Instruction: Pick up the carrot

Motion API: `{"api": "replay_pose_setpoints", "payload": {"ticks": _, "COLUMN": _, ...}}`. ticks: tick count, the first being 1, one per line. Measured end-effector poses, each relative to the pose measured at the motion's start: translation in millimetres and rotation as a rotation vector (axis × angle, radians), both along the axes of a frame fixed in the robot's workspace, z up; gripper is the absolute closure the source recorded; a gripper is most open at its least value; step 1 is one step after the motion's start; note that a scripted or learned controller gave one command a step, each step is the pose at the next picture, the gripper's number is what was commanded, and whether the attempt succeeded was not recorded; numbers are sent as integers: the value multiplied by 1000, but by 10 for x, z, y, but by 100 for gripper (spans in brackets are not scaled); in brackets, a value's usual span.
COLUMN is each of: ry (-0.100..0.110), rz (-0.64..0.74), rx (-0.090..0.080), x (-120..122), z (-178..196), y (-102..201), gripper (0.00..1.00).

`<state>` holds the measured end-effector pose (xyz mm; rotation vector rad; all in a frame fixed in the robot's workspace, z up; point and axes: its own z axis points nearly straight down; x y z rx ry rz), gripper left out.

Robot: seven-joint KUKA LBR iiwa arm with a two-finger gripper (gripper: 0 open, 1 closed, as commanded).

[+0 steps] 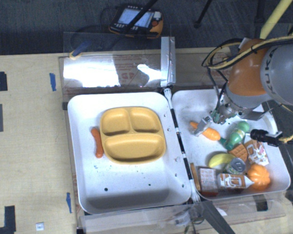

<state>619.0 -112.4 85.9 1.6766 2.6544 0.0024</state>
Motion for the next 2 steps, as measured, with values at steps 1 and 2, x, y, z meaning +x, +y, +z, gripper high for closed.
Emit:
{"api": "replay_pose_setpoints", "payload": {"ticks": 1, "ry": -9, "rz": -2, "rx": 0, "x": 21, "z": 126, "y": -5, "gripper": 100}}
{"api": "replay_pose_setpoints", "payload": {"ticks": 2, "ry": 5, "rz": 62, "rx": 1, "x": -665, "z": 989, "y": 759, "gripper": 100}}
